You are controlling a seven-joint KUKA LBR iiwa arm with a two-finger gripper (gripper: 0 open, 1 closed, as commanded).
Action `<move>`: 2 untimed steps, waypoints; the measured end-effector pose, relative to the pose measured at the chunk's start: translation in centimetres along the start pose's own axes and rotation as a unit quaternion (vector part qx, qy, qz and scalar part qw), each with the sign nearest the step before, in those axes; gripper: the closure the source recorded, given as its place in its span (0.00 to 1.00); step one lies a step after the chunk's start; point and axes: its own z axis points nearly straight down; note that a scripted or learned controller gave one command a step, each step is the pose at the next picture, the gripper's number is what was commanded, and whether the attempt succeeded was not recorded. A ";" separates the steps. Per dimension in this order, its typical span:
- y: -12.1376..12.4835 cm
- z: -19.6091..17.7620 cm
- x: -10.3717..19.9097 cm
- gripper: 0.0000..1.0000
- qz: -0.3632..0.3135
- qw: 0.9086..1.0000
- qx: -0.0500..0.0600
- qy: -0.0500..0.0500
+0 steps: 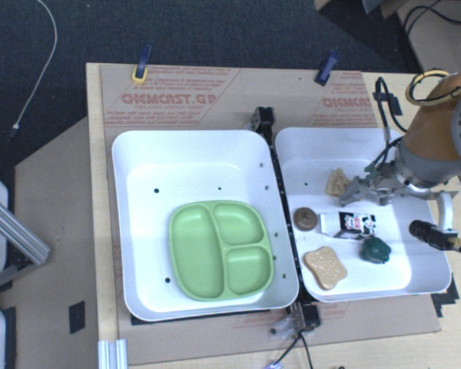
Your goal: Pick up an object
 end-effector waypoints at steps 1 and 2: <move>0.1 -1.3 -0.1 1.00 0.000 1.000 -0.003 -0.001; -0.3 -5.9 0.2 1.00 0.000 1.000 -0.005 -0.002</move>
